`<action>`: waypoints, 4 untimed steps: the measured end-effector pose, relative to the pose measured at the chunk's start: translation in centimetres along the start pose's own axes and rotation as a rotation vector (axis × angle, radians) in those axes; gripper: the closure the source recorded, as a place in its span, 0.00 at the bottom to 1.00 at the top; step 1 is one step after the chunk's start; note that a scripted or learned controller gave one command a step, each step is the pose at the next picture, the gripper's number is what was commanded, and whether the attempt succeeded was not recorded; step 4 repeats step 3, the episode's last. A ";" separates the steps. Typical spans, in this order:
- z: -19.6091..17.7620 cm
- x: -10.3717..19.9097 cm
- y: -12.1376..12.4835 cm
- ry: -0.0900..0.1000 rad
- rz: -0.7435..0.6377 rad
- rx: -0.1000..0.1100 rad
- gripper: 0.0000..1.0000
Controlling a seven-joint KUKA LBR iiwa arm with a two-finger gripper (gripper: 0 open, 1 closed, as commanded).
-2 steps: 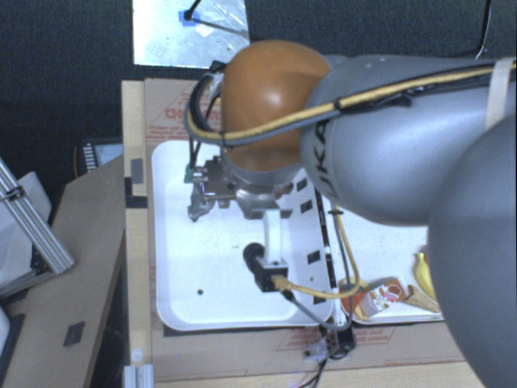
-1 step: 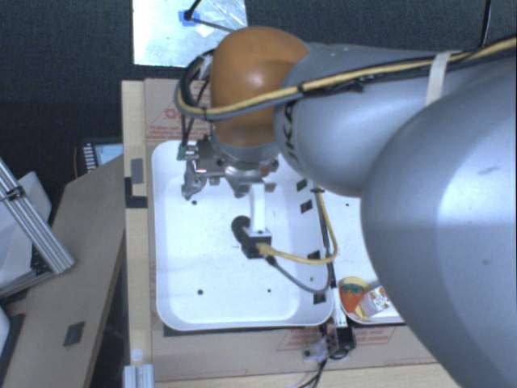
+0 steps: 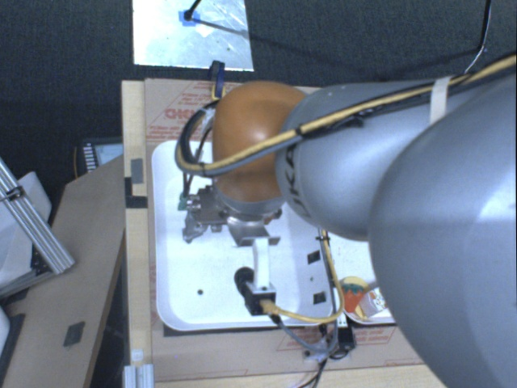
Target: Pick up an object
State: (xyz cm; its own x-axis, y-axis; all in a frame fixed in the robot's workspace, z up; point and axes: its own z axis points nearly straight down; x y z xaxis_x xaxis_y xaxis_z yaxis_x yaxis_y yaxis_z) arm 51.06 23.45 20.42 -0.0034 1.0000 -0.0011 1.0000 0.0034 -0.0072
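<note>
The grey arm with its orange band reaches in from the right and hangs over the left white bin. My gripper shows as a metal piece below the wrist, low over the bin's back left part, with nothing seen held in it. An orange, red and white object lies at the front of the right bin, partly hidden under the arm. Two small dark pieces lie on the white floor near the divide between the bins.
The bins rest on a cardboard sheet atop the bench. A shiny square plate lies on the dark floor behind. A tan side table and metal rails stand to the left.
</note>
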 end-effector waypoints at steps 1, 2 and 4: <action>4.2 -0.1 7.3 0.001 0.005 -0.010 0.00; -0.2 0.1 -0.8 0.003 -0.002 -0.004 0.00; 1.7 -6.9 3.4 -0.002 0.010 -0.008 0.00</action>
